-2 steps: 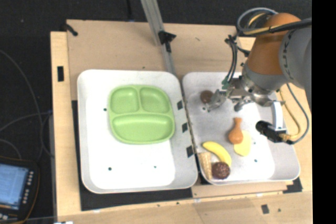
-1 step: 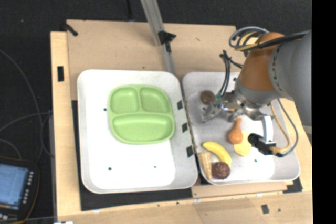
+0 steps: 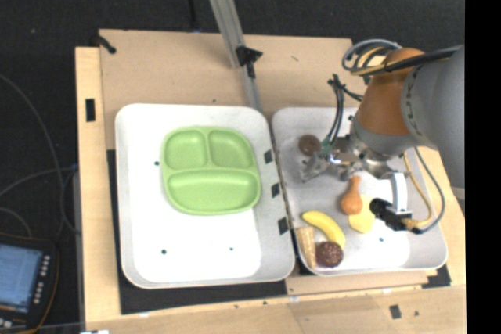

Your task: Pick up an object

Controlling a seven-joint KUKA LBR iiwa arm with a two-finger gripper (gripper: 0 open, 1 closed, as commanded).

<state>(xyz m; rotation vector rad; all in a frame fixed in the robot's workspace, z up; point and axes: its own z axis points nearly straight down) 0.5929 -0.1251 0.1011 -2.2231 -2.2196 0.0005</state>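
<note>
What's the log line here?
arm: over right bin | gripper: near brown ball | banana: untouched | tray: left bin

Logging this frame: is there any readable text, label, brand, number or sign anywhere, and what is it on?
None can be read.
Lit blue screen of the handheld device at the lower left: content too small and blurred to read.
Green three-compartment plastic plate, two shallow white bins and plastic food pieces such as the yellow banana: no markings visible.

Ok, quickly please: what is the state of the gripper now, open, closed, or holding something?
Gripper: it cannot be told. It is low in the right bin, next to the brown round object, with nothing visibly held.
</note>
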